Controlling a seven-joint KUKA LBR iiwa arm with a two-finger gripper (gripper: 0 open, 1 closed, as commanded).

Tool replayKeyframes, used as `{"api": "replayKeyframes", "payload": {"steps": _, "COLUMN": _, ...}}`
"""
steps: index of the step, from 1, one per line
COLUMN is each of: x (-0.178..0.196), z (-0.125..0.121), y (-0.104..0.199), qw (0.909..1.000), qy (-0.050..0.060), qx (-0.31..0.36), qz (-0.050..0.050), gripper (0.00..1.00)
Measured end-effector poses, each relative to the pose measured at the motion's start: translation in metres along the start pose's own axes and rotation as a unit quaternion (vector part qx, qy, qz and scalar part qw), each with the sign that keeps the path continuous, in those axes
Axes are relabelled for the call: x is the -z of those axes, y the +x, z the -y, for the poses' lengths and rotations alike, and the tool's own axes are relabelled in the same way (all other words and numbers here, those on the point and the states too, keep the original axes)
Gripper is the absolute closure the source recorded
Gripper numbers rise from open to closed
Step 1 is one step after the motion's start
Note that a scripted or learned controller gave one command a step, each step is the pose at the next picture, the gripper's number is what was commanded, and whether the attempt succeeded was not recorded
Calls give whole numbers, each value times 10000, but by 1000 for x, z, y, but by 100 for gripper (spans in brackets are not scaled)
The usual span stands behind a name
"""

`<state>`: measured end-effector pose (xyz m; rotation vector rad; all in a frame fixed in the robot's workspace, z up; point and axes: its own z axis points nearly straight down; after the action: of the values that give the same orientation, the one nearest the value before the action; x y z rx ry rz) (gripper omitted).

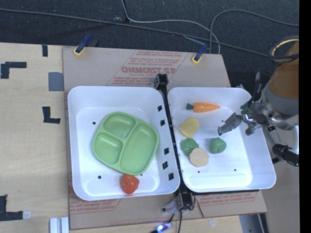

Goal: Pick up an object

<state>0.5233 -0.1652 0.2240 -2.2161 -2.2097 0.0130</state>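
Five toy foods lie in the right bin [243,178]: a carrot [206,107] near its far edge, a yellow piece [189,127], a green leafy piece [188,144], a cream round [198,157] and a small green ball [217,145] mid-bin. The gripper [228,125] hangs above the ball, holding nothing; how wide it stands I cannot tell. The ball looks light, smooth, likely to roll; grip across its middle.

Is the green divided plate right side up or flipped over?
Right side up: the green divided plate shows its three recessed compartments facing the camera, lying in the left bin.
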Motion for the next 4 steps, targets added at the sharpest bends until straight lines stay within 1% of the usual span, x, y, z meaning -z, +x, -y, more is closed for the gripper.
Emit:
{"api": "replayKeyframes", "payload": {"steps": 1, "x": 7, "z": -3, "y": 0, "qw": 10000, "qy": -62, "qx": 21, "qz": 12, "gripper": 0}}
{"api": "replayKeyframes", "payload": {"steps": 2, "x": -49, "z": -11, "y": 6, "qw": 10000, "qy": -39, "qx": 24, "qz": 10, "gripper": 0}}
{"api": "replayKeyframes", "payload": {"steps": 3, "x": -96, "z": -17, "y": 7, "qw": 10000, "qy": -40, "qx": 22, "qz": 12, "gripper": 0}}
{"api": "replayKeyframes", "payload": {"steps": 4, "x": -140, "z": -18, "y": 7, "qw": 10000, "qy": -73, "qx": 20, "qz": 24, "gripper": 0}}
